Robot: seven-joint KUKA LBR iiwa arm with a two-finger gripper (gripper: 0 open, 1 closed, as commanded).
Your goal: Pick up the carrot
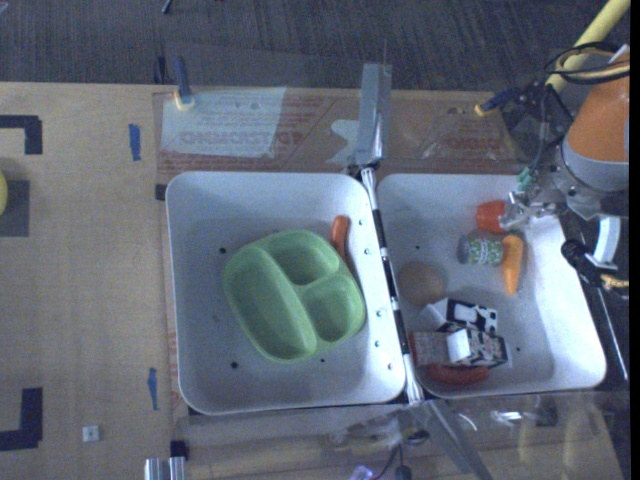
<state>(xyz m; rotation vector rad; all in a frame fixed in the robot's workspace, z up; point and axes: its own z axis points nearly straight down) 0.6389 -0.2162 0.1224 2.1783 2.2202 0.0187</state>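
Note:
The carrot [513,264] is a short orange tapered piece lying near the right side of the right bin [560,338], pointing toward the front. My gripper [527,206] hangs over the bin's back right corner, just behind and above the carrot's thick end. Nothing is visibly held in it. The grey wrist and orange band [601,120] rise to the right of it.
Beside the carrot sit a green can [483,250] and a red-orange item [491,215]. A brown round object [421,282], a black-and-white carton [470,318] and a small box [458,348] lie toward the front. The left bin [200,208] holds a green divided plate [293,293] and a small orange piece [341,235].

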